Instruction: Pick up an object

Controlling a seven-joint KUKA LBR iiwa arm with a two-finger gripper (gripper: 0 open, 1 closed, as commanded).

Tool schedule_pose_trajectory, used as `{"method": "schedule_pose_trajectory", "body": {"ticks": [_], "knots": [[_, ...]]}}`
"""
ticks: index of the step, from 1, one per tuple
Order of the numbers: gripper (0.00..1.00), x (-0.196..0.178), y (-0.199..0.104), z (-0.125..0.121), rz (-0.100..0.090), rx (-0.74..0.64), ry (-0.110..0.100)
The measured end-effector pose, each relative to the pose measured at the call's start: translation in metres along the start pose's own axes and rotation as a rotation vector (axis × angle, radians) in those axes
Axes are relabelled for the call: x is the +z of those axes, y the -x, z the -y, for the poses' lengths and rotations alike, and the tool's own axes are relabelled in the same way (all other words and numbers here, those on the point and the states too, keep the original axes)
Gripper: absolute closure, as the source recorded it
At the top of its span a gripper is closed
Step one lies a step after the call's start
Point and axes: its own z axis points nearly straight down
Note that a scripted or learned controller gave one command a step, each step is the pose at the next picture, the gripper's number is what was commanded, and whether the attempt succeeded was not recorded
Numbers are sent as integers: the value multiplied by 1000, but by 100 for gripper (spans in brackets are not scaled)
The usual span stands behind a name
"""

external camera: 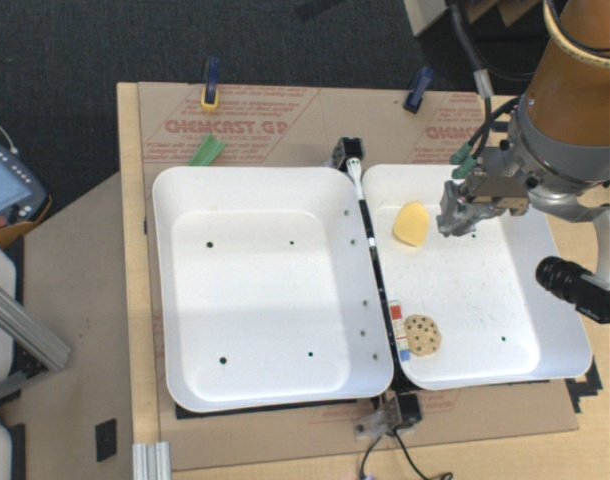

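The tool [457, 223] hangs just right of the yellow lump [411, 224]; whether it's clenched, I cannot tell. The lump looks light, rounded, probably soft; grip across its middle.

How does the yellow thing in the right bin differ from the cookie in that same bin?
The yellow object is plain, lumpy and wedge-like; the cookie is a flat tan disc with dark specks. The yellow object lies at the bin's far end, beside the pincer; the cookie lies at the near end, by the dividing rim. Both rest loose in the right bin.
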Motion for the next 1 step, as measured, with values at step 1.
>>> {"method": "schedule_pose_trajectory", "body": {"ticks": [1], "knots": [[100, -12, -60, 0, 1, 3, -7]]}}
